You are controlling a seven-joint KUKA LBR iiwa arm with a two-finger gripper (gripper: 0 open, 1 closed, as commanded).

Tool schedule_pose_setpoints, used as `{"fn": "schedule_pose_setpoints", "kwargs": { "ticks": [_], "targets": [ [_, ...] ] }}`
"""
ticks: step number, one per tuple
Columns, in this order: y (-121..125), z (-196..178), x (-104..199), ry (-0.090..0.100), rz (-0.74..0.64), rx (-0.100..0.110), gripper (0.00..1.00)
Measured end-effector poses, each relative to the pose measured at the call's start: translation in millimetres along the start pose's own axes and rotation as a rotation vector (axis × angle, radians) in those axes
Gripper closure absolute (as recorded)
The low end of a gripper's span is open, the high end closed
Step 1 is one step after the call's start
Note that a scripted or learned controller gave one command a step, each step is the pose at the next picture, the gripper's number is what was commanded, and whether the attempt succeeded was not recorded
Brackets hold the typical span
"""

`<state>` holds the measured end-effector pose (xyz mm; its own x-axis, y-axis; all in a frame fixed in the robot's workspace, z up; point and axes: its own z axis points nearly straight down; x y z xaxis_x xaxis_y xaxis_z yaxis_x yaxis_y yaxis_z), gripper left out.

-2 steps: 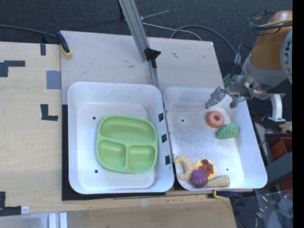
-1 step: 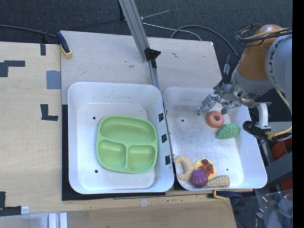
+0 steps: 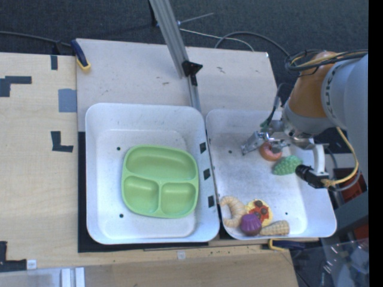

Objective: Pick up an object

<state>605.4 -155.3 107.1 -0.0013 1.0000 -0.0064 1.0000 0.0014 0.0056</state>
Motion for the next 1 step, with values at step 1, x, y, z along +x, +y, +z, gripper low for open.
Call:
{"fn": "schedule_pose_setpoints", "kwargs": {
  "ticks": [1],
  "targets": [
    [1.7, -13.3, 1.2, 0.003, -0.003, -0.002, 1.00]
  ]
}}
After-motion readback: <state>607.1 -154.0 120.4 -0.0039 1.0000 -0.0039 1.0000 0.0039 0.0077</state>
